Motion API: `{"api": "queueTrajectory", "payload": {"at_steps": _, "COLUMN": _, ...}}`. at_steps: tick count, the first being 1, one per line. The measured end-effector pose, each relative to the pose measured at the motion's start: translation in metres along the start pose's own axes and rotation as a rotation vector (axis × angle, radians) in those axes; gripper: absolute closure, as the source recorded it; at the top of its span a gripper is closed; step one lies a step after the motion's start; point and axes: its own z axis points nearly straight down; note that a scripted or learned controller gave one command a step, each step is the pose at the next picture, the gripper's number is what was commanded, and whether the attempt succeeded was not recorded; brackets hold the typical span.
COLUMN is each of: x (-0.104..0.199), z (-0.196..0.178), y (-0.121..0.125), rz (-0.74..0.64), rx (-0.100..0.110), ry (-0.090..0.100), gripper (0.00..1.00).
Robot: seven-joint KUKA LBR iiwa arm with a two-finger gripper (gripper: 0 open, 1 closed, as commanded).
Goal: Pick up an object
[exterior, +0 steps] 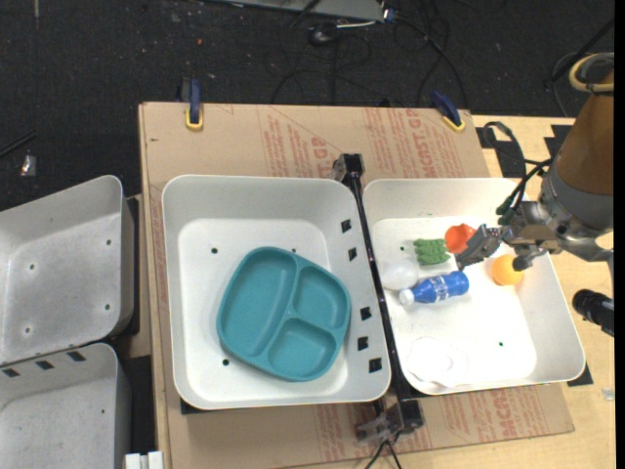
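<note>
Right bin (547,355): pincer (479,246) partly covers an orange object (458,235).

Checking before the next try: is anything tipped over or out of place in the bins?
The blue bottle lies on its side in the right bin, beside a green toy. The teal plate sits askew in the left bin. Nothing looks spilled.

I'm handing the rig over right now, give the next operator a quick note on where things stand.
Gripper: low in the right bin, beside the orange-red object; grasp not confirmed.
Right bin: green object, blue bottle, yellow-orange ball, white pieces near the front.
Left bin: teal divided plate.
Done: arm is down among the objects.
Left: secure one object and lift it.
</note>
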Motion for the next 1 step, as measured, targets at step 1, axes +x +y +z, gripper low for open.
{"api": "queueTrajectory", "payload": {"at_steps": 1, "x": 0.0002, "z": -0.0050, "y": 0.0019, "rz": -0.002, "rx": -0.010, "ry": -0.002, "gripper": 0.00}}
